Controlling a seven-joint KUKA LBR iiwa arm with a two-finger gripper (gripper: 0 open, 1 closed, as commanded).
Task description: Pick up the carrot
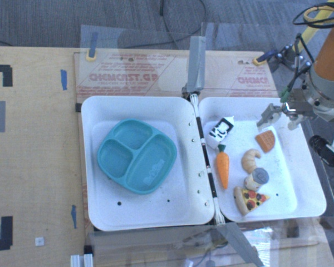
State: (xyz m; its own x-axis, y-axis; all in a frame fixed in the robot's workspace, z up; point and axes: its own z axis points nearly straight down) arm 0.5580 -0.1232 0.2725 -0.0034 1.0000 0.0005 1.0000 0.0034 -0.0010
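Carrot-wise, I'm looking at a small orange plastic toy carrot with a green stem lying lengthwise near the left wall of the right white bin. I'm guessing it's light, stiff and a bit slick, so I'm planning on pinching its fat upper half across the width. My two-finger gripper is hovering spread apart, holding nothing, above the bin's far right. Sharing that bin: croissant, pizza slice, waffle-ish wedge. The left bin is holding a teal divided plate.
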